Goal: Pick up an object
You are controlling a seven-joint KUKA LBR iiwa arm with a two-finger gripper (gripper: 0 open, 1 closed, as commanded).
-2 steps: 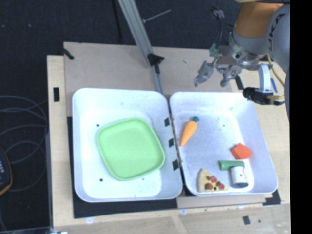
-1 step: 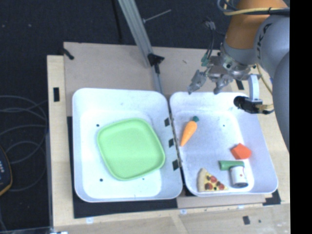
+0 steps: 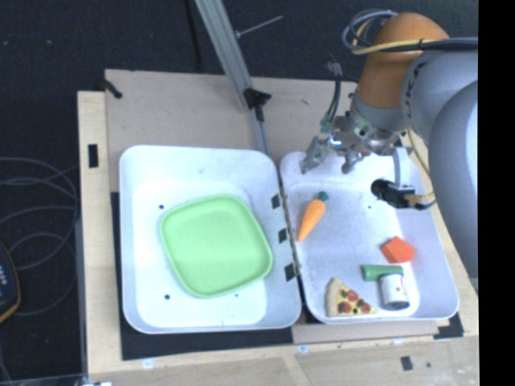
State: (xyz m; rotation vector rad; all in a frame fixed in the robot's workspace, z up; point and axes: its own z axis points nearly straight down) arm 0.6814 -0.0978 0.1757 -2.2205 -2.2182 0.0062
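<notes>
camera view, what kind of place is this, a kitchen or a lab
Most likely a robot lab bench. A grey arm's gripper hangs over two white bins, one with a green plate, the other with toy food such as a carrot and a pizza slice.

Bins point(image 3: 201, 161): white
Plate point(image 3: 216, 246): pale green
Carrot point(image 3: 311, 218): orange, green top
Block point(image 3: 397, 250): orange-red
Pizza slice point(image 3: 348, 299): tan crust, red and dark toppings
Can point(image 3: 393, 289): silver-grey, beside a green piece point(image 3: 375, 271)
Arm point(image 3: 451, 111): grey, orange band
Bench point(image 3: 100, 215): light tan
Floor point(image 3: 48, 39): black
</notes>
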